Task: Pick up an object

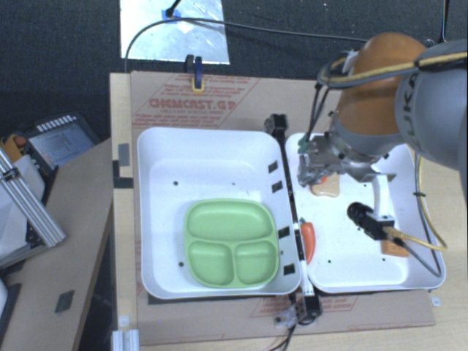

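My claw [316, 168] hangs low over the right bin [351, 273], grip state unclear; divider just left, a tan piece [326, 189] beneath, open floor below.

Red print runs across the brown cardboard sheet [219, 97] that lies under the two white bins, in the strip just beyond the far rim of the left bin [212, 141]. The large line reads roughly "CHEMCAST", followed by two or three characters that look like "G P" but are too blurred to be certain. Smaller red lines above and below it cannot be read. More faint red print shows on the same cardboard past the near rim of the left bin, also illegible. Part of large dark lettering, seemingly "KU", stands on the grey arm [431, 101].
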Available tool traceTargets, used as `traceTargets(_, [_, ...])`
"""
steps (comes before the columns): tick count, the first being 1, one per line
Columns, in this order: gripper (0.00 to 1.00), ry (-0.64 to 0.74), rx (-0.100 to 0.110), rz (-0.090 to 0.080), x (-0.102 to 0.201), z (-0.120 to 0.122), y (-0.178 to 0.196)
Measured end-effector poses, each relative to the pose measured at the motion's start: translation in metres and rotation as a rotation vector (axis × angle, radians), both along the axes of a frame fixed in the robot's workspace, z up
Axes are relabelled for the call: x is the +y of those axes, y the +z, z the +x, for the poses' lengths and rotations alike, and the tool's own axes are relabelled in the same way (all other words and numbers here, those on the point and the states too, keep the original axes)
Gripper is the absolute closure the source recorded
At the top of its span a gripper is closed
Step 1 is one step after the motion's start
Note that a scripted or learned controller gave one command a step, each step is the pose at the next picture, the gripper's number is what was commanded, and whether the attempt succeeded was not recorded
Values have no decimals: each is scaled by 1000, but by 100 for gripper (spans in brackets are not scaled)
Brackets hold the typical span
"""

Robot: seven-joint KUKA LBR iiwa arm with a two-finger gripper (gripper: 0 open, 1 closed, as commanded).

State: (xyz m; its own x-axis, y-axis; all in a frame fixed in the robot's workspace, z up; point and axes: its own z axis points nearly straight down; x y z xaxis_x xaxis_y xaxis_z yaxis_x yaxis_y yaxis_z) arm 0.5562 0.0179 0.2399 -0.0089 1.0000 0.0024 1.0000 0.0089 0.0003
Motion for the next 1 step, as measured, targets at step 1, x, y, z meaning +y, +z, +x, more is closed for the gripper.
traceTargets(1, [100, 0, 1, 0, 50, -3, -15])
